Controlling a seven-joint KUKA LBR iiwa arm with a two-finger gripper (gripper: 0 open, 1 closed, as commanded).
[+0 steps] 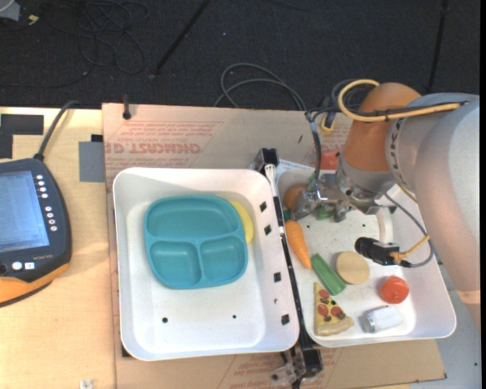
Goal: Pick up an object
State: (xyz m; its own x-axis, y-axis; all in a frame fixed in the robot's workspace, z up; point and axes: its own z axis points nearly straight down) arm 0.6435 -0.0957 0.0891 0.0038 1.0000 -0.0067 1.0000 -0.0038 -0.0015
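The arm (pixel 437 160) reaches in over the right bin (pixel 437 318), with the gripper (pixel 328 205) low at the bin's far left corner. The wrist hides the fingertips, so whether they are spread, closed or around anything cannot be told.

**Location of candidate objects.** All loose items lie in the right bin. A brown rounded object (pixel 294 195), possibly a toy food item, sits just beside the gripper on its left. An orange carrot (pixel 297 243) lies against the divider between the bins, with a green stick (pixel 330 276) just below it. Farther toward the near wall are a tan round piece (pixel 352 267), a pizza slice (pixel 330 312), a red piece (pixel 394 289) and a small grey object (pixel 383 320).

**Failure risks.**
- The brown object is close to the corner walls. A finger may strike the wall or the divider and the grasp may close on nothing.
- The carrot and green stick are touching or nearly so. Closing on one may push the other away.
- A black cable (pixel 381 252) hangs near the tan piece and may drag over it during a lift.

**Surroundings.** The left bin (pixel 146 331) holds a teal divided plate (pixel 197 241) with a yellow item (pixel 245 221) under its far edge. A tablet (pixel 20 217) lies on the bench, well apart.
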